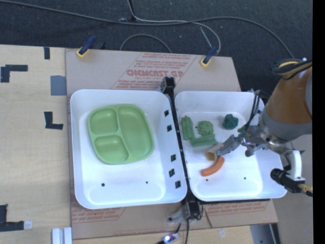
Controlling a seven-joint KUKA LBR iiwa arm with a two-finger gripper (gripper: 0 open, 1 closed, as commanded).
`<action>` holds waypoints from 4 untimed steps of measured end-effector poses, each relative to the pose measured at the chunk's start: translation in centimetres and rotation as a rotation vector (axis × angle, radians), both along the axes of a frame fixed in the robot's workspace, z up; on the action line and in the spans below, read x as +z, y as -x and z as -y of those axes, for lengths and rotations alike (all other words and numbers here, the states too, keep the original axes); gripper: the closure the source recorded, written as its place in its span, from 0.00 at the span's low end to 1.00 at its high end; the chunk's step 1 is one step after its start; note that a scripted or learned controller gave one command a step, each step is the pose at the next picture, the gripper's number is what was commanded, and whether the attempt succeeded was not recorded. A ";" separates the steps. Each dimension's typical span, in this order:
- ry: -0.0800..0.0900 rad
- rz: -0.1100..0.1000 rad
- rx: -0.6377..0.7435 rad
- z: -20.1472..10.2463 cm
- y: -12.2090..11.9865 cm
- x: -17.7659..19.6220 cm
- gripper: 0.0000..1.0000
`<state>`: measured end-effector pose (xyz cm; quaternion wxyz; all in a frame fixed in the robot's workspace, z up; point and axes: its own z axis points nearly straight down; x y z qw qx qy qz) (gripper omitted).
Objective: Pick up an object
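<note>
On the table [30, 151] in front of you a brown cardboard sheet [152, 70] with red print lies under two shallow white bins set side by side, pinned at its far edge by two yellow-and-blue clamps [86, 47]. The arm [289, 105], grey with its orange band, comes in from the right and leans over the right bin [233, 184].

The left bin [127, 192] holds a light green divided plate [121, 133] with three compartments, lying flat in the far half of that bin.

In the right bin you have four small toy foods grouped toward the left and far side. A long green vegetable [187, 128] lies nearest the divider, a green broccoli piece [205, 128] sits just beside it, and a dark green lump [230, 121] rests apart toward the far right. An orange carrot-like piece [213, 166] lies closer to you, below the others.

The pincer [219, 149] sits low over the middle of the right bin, pointing left. Its tip is just beside the green stalk under the broccoli and just above the orange piece, which lies slightly down and left of it. You cannot tell from this angle whether the pincer is released or clenched, and nothing is plainly seen inside it.
</note>
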<state>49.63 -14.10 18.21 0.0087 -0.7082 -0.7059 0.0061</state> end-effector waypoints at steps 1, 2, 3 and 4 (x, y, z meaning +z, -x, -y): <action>0.002 0.013 0.004 -0.1 -0.3 0.7 0.00; 0.001 0.009 0.004 0.3 -0.8 -4.3 0.00; 0.002 0.012 0.004 0.3 -0.7 -10.0 0.00; 0.003 0.009 0.004 0.3 -0.7 -9.1 1.00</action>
